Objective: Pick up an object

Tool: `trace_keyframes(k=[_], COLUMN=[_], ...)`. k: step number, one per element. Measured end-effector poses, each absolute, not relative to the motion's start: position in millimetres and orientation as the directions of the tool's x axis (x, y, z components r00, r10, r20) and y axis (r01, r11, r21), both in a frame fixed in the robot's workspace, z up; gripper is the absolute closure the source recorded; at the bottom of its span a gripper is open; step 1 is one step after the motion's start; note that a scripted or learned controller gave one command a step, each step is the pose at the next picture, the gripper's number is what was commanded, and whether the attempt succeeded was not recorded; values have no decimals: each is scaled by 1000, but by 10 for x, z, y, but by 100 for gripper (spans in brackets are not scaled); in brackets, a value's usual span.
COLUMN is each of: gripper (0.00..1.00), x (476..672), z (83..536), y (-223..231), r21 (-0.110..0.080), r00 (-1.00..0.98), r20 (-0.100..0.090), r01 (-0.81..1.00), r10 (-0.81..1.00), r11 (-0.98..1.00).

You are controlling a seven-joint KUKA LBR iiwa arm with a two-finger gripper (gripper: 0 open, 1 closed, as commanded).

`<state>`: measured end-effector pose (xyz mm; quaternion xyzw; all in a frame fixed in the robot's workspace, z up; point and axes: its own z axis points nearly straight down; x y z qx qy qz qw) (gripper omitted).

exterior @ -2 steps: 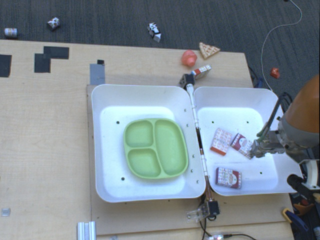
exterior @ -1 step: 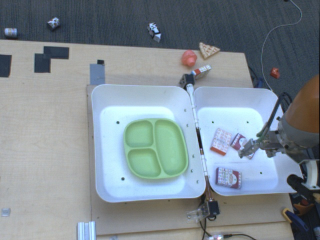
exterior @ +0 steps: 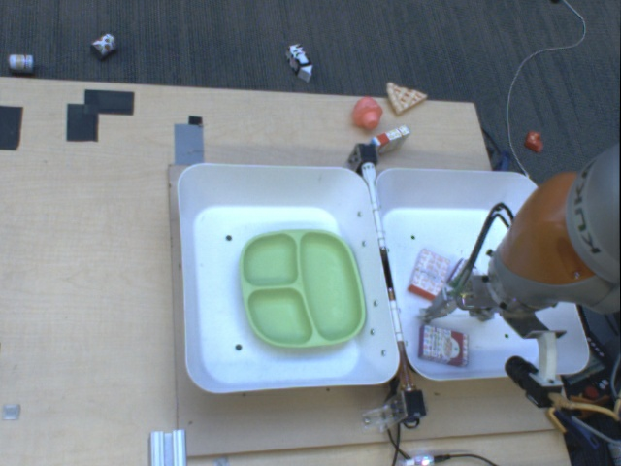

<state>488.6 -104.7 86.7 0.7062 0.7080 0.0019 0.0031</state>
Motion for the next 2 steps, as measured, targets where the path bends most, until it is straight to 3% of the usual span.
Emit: trace_keyframes(k=[1, 2], gripper=[100, 0], x=[4906, 4905], z=[980, 979], y=[-1043, -1043], r21=[13, 13], r00=[-6, -5], r20=[-2, -2], r01=[1000, 1000], r10=[1000, 1000], r11=[6, 5])
